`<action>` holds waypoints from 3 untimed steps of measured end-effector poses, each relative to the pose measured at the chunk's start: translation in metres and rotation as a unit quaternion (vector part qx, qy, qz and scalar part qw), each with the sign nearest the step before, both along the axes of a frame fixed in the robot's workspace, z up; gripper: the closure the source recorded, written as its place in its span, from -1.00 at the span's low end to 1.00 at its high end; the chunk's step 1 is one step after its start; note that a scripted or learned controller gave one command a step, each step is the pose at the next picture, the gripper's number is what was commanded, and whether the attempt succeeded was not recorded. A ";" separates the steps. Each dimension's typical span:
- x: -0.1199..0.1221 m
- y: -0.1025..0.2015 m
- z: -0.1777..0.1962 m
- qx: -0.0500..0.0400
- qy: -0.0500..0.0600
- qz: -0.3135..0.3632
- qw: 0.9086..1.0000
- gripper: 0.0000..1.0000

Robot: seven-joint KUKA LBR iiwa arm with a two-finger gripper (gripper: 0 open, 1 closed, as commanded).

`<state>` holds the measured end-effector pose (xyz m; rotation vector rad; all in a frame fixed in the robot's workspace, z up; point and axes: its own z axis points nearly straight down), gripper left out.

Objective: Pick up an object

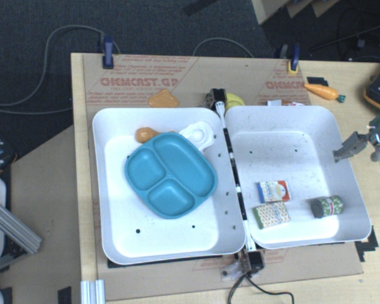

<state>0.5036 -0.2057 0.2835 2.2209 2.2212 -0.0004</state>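
Observation:
The right bin (272, 147) holds a small white carton with blue and red print (273, 191), a green packet (272, 215) just below it, and a dark green can (326, 206) lying near the bin's right wall. My gripper (350, 147) hangs at the right rim of this bin, above and to the right of the can, touching none of the objects. In the left bin (114, 233) a blue divided plate (171, 174) lies in the middle, with a small orange piece (146, 134) and a white cup-like item (197, 133) behind it.
Outside the bins, on the board behind them, lie an orange lump (163, 98), a yellow object (233, 100) and a toy carrot (323, 92). Blue clamps (107, 50) (293, 57) grip the board's far edge. A ridge (233, 176) divides the two bins.

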 end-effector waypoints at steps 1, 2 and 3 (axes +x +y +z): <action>0.002 0.080 -0.143 0.004 0.008 0.003 1.000 -1.00; 0.002 0.078 -0.186 0.001 0.001 -0.001 1.000 -1.00; 0.004 0.077 -0.173 0.000 -0.002 0.000 1.000 1.00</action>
